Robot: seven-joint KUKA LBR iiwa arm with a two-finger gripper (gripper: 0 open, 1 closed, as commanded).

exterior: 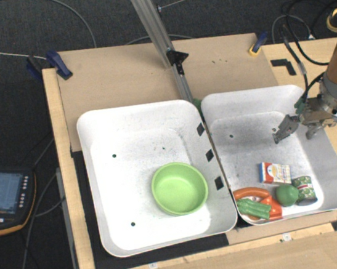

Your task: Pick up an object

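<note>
The right bin [239,105] holds a small white and orange carton [275,173], a green ball [286,195], a dark green can [304,189] and an orange and green toy [257,204], all bunched at its near edge. My gripper [296,129] hangs over the bin's right side, above and behind the carton. Its two fingers stand apart, open, with nothing between them. One fingertip [279,135] points left over bare bin floor.
A green bowl [179,188] sits in the left bin [112,132] near its front right. A metal pole [156,27] slants down to the seam between the bins. A handheld controller [3,197] lies at the far left, off the bench.
</note>
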